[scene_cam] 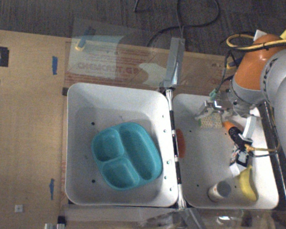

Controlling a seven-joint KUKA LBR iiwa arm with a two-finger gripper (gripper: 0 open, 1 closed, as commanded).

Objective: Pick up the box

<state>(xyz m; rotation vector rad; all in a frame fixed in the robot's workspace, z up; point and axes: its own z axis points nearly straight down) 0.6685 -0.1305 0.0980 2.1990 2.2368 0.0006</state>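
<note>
Banana: yellow curved banana (247,184), near right bin (196,192) corner.
Gripper: metal two-finger gripper (211,109) closed on small speckled box (212,121).
Writing: none legible.

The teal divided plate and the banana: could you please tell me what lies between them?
In the camera view, between the teal plate and the banana run the bins' adjoining rims, then bare white floor and a small cup.

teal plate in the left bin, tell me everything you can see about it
The teal plate is a rounded, roughly oblong dish that looks like smooth plastic, split by raised ridges into three compartments: two smaller ones on its left side and one larger on its right. All three look bare. It lies flat, right side up, turned at a slant, on the floor of the left bin, toward that bin's lower right. Nothing but the bin touches it.
</note>
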